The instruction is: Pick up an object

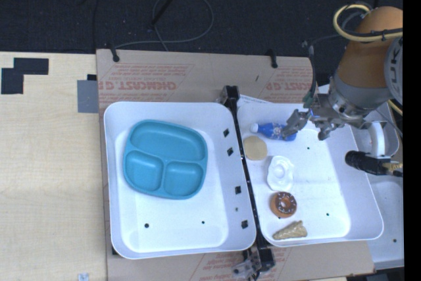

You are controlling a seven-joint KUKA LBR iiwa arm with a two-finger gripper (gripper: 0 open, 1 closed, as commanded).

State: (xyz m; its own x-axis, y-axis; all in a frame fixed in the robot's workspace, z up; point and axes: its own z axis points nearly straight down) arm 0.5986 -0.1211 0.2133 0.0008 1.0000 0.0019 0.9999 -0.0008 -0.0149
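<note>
From above, the two-finger gripper [309,123] hangs spread and empty at about one o'clock in the right white bin [342,207]. Just at its nine o'clock lies a small blue-and-white plastic bottle [270,131], on its side. Toward six o'clock follow a round tan cookie [255,149], a white cup-like piece [280,171], a chocolate-frosted doughnut [283,204] and a tan wedge [290,231]. The bottle looks light, stiff and slippery; grip across its middle.
</note>
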